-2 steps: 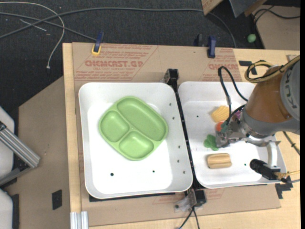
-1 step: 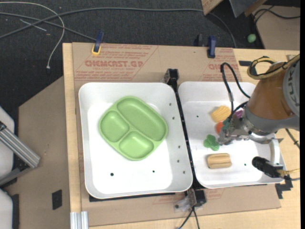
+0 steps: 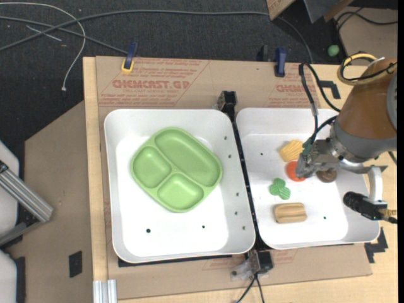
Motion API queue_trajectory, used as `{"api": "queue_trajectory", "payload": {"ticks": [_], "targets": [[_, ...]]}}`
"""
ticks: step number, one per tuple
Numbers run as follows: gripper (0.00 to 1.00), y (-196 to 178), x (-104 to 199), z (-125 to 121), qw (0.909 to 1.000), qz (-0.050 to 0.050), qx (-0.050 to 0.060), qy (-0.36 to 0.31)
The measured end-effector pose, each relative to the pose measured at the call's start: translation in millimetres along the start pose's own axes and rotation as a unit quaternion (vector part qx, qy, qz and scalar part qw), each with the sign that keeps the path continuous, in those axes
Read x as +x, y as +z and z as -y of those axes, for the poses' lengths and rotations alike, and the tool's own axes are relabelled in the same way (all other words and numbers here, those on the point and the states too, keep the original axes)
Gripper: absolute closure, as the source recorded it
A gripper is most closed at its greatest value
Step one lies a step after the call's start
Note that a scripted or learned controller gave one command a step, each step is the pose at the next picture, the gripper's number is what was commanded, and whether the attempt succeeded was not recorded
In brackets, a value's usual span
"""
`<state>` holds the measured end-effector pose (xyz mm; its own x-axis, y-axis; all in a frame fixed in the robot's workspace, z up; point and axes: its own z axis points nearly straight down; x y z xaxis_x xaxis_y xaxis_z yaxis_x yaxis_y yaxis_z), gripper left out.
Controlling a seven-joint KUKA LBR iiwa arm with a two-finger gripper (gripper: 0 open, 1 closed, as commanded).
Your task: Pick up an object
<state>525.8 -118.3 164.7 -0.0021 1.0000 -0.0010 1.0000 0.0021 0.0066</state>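
two shallow white bins sit side by side on a brown cardboard-covered bench, seen from above at a slant. left bin (image 3: 120,188) holds one green divided plate (image 3: 177,169) with three compartments, lying tilted near the bin's middle. right bin (image 3: 334,226) holds four small items clustered in its upper half: one tan bread-like block (image 3: 290,213) toward the front, one small green leafy piece (image 3: 279,189) just behind it, one yellow ridged piece (image 3: 291,149) farther back, and one red-orange round piece (image 3: 295,172) between the yellow and green ones. one grey arm (image 3: 369,115) with an orange band reaches in from the right. gripper (image 3: 305,166) is down over the red-orange piece, touching or just above it; whether its fingers are spread or pressed together cannot be told. two blue clamps (image 3: 130,54) grip the bench's far edge.
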Motion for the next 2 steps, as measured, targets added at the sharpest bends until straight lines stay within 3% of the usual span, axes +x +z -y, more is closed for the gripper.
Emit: {"api": "queue_trajectory", "payload": {"ticks": [1, 2], "targets": [[1.0, -41, 0, -2, 1.0, 0.0, 0.0, 0.0], [1.0, -52, 55, -28, 1.0, -0.002, 0.001, -0.002]]}}
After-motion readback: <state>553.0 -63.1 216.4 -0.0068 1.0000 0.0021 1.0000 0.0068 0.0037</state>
